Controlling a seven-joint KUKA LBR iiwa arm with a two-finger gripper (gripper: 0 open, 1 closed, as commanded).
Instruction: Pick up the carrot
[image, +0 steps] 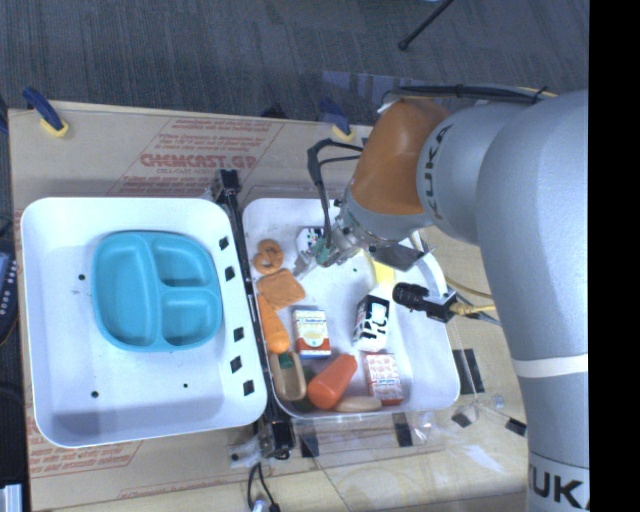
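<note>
Here, carrot (274, 330) near tool (325, 250), apart.

A brown cardboard-covered bench (150, 150) carries two white bins (60, 400) (435, 350) side by side

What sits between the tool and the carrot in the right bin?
The tool hangs over the far end of the right white bin. The slim orange carrot lies along the left wall, with a tan toast-shaped piece and a small brown bagel between them. Nothing covers the carrot from above.
</note>
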